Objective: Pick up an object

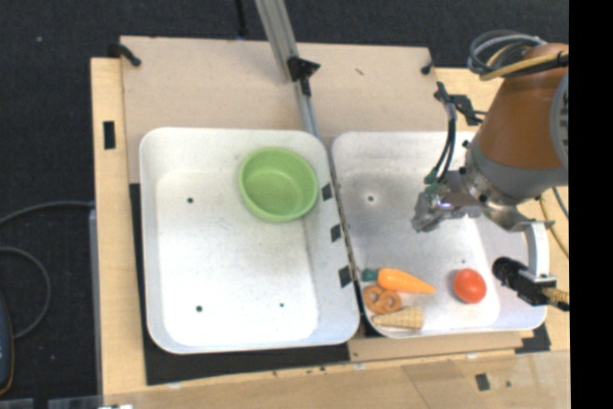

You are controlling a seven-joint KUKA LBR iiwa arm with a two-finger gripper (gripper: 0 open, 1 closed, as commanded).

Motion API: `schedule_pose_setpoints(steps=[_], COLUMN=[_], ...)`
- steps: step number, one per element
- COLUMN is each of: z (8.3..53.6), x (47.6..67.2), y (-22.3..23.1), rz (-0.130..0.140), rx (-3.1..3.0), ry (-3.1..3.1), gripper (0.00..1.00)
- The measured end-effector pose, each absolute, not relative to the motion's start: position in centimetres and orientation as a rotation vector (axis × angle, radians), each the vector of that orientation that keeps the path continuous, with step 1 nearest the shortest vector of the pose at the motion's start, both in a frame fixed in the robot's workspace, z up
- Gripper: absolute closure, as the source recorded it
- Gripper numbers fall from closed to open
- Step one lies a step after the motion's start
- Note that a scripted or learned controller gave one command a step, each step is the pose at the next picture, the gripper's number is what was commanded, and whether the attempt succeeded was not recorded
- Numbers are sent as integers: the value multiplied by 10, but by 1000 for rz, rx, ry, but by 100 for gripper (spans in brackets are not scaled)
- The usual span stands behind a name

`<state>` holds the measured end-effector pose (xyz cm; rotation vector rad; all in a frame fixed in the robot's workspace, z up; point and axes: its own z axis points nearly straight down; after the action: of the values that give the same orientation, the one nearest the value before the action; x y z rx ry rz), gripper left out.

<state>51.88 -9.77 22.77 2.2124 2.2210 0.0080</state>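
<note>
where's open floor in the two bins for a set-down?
Left white bin: bare floor below and left of the green round bowl. Right white bin: bare upper-left patch, between the divider and the gripper. Crowded: its lower edge, where the orange carrot, brown pretzel and red ball sit.

Two shallow white bins are carried side by side on a tan tabletop [192,81]. The left bin [172,302] and the right bin [383,168] are set touching along their inner edges.
</note>
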Motion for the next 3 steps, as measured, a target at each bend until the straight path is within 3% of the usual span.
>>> schedule_pose_setpoints(steps=[1,2,3], z=[231,226,228], x=[520,548,559], y=[-98,-56,-4], rz=[4,3,3], rx=[2214,2213,2212], ry=[2226,2229,2231], gripper=[100,100,100])
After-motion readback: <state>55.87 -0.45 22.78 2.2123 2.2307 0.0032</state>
